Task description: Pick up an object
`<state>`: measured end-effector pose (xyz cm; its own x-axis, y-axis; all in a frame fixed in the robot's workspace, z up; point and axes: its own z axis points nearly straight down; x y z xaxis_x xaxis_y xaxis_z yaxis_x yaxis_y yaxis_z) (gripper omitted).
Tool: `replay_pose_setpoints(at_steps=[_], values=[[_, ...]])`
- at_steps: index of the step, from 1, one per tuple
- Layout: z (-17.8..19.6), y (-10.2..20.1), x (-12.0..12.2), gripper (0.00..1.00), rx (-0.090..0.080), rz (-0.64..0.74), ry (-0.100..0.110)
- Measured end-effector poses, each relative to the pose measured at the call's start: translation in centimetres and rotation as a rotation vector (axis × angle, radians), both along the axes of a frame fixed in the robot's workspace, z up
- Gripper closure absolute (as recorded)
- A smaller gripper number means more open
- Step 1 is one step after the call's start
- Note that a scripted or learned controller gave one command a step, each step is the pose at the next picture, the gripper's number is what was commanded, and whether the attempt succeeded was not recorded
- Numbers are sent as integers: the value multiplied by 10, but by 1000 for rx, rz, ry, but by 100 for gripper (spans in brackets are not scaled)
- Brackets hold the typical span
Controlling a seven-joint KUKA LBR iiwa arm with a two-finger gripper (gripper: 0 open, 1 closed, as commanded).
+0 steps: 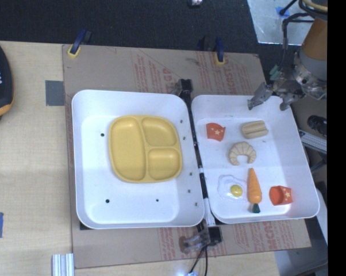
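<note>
So the desk is light wood with a brown cardboard sheet clamped on top, and the two white bins sit on that, touching along the middle. The left bin just has a yellow divided tray in it, well away from the end effector.

The end effector hangs over the far rim of the right bin, up by its back corner, fingers spread open and nothing between them. Not touching any item as far as I can see.

Closest thing to it is the tan bread roll, just in front. Then a croissant, a red piece off to the side, and nearer the front rim a fried egg, carrot and another red piece. Items are mostly spaced apart, though egg and carrot sit right together.
</note>
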<state>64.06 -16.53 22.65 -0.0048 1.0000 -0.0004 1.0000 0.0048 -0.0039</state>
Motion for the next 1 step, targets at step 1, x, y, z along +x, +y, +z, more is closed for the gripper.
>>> replay_pose_setpoints(at_steps=[1], values=[[-142, -14, -35, 0, 2, -2, 11]])
